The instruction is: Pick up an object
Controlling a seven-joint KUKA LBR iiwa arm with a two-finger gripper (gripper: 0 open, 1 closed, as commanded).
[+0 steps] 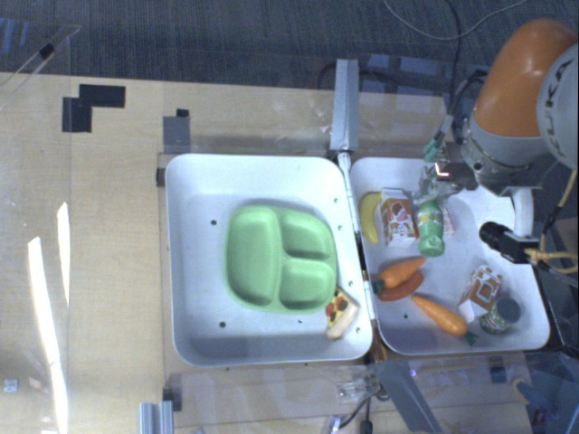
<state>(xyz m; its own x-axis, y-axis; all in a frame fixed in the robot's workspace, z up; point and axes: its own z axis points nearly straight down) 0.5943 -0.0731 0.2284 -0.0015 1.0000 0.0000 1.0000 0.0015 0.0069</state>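
My gripper [434, 186] hangs over the back of the right bin [534, 337], just above the top end of a green bottle [431, 231]. The bottle lies beside a red-and-white carton [396, 221], and a yellow banana [368, 217] rests against the bin's left wall. Nearer the front are a red-orange pepper and carrot pair [399, 278], another carrot [441, 316], a small patterned box [481, 287] and a dark round can [503, 313]. I cannot tell whether the gripper touches the bottle.
The left bin [194, 333] holds a green divided plate [279, 258] and a small toy food piece [340, 313] in its front right corner. A metal divider post [344, 107] stands between the bins at the back. The arm's grey and orange body [529, 89] looms over the right bin's back right.
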